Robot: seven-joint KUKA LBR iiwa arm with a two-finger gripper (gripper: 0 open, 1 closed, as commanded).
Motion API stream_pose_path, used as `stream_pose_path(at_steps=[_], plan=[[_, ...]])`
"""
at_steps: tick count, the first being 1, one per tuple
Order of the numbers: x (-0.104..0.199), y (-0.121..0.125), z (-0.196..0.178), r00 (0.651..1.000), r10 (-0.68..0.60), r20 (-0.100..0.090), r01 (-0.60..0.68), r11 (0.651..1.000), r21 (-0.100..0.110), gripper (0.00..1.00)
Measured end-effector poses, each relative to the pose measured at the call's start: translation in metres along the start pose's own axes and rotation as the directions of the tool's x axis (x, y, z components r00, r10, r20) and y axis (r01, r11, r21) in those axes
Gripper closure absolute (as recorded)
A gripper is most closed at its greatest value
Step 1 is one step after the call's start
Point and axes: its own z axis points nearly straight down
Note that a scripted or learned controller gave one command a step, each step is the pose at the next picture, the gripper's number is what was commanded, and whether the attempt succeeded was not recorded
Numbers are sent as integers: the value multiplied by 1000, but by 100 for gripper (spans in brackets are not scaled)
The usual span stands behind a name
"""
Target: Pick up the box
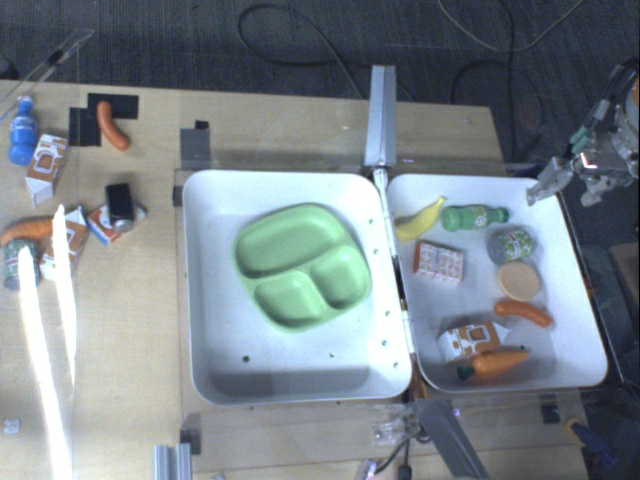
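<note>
— Pale wooden bench [290, 133], dark carpet behind it, two white bins side by side. Where does the job stand?

— At the very start, I'd say. The gripper [572, 178] hangs near the far right corner of the right bin [590, 298], over the rim, with nothing between its fingers. Whether those fingers are apart or together I cannot tell; they are small and blurred at this slant.

— And the box?

— The box [438, 262] lies flat in the right bin, left of centre, close to the divider wall. A banana [420, 218] sits just beyond it, a green bottle [474, 216] to the banana's right.

— So what does the next move call for?

— My guess: travel leftward and toward the near side across the bin, then descend over the box with the jaws spread wider than its narrow side.

— Any room to work?

— Bare floor shows on the box's right and near sides. The left side is tighter, since the bin wall rises there, and the banana crowds the far edge. A round tan disc [520, 281] and a sausage [523, 313] lie well apart to the right. The left bin [215, 368] carries a green tray [300, 265] and plays no part
</note>
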Motion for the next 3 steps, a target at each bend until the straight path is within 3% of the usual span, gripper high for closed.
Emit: stream_pose_path(at_steps=[1,2,3], plan=[[78,-10,145,990,140,-1,-140,990,3,0],[117,-16,166,998,68,3,-68,997,-22,0],[140,25,78,995,-101,-1,101,995,-2,0]])
